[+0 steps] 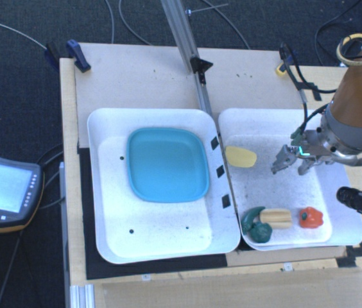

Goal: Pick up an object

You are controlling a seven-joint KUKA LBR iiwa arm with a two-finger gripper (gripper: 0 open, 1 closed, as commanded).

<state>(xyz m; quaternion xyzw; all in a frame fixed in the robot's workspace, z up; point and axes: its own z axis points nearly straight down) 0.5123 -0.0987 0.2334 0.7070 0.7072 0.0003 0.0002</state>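
Grey arm [354, 117] with its orange upper section reaches in from the right over the right bin [267, 124]. Hand [288, 164] hangs above bare bin floor; fingers look slightly apart, with nothing between them. Yellow object [241, 156] lies to the hand's left, near but not touching, close to the wall shared with the left bin [104, 172]. Along the right bin's front edge: green vegetable [256, 224], tan block [276, 218] touching it, red tomato-like piece [310, 217] just beside, all well apart from the hand. Blue plate [167, 164] sits in the left bin. Tabletop [136, 76] is pale wood; a teach pendant [4, 191] rests on the floor off its left side.
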